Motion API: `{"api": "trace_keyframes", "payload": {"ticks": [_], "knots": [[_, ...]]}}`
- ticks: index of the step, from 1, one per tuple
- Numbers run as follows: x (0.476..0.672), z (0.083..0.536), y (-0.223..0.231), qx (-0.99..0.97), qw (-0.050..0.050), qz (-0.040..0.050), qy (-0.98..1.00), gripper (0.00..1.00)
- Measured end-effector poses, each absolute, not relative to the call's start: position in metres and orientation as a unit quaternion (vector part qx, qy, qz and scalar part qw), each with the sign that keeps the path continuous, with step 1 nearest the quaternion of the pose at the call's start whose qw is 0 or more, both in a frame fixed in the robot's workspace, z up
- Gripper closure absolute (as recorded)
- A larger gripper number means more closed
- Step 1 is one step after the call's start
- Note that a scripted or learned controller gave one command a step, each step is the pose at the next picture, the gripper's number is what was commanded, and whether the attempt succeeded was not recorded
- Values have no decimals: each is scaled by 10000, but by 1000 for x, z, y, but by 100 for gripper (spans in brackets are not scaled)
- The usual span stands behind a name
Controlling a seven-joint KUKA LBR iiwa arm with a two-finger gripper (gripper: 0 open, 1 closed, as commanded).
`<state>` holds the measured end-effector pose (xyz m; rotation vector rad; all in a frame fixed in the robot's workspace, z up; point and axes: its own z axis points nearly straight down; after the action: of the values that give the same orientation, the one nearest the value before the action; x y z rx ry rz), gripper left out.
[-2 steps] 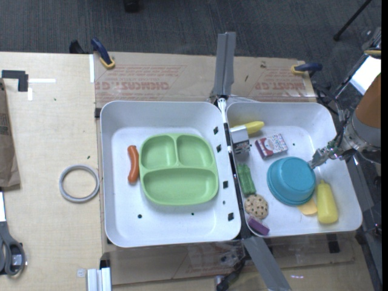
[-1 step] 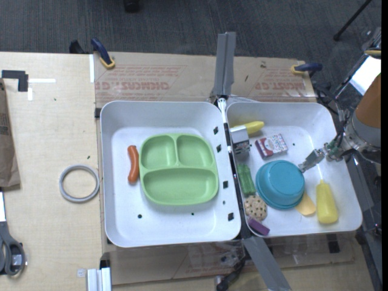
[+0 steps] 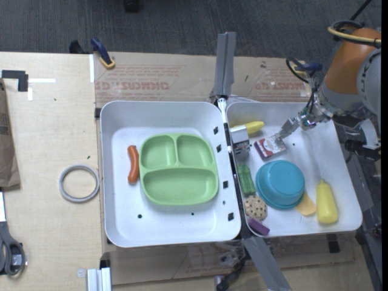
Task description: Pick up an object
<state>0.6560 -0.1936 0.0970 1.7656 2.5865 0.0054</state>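
- Claw is seen in the upper middle of the right bin, reached in from the arm at the frame's upper right; its tips are held low, just above a small red-and-white packet.
- Whether the claw is open or closed cannot be told; nothing is seen gripped between its parts.
- Right bin, centre: a blue bowl is set just below the packet.
- A yellow bottle is laid at the bin's lower right, with an orange-yellow piece between it and the bowl.
- Along the bin's left wall are noted, top to bottom: a yellow banana-like item, a grey block, a green item, a speckled cookie, a purple piece.
- Left bin: a green divided plate is placed at the centre, with an orange sausage-shaped toy just beside its left edge.
- Tabletop, left of frame: a grey ring is laid apart from the bins.
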Motion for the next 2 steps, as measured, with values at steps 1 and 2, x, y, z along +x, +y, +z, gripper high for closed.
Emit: {"api": "trace_keyframes", "payload": {"ticks": [1,2], "knots": [[660,94,-130,5617,21,5,8273,0],[578,132,-191,5041,7,-4,8637,0]]}}
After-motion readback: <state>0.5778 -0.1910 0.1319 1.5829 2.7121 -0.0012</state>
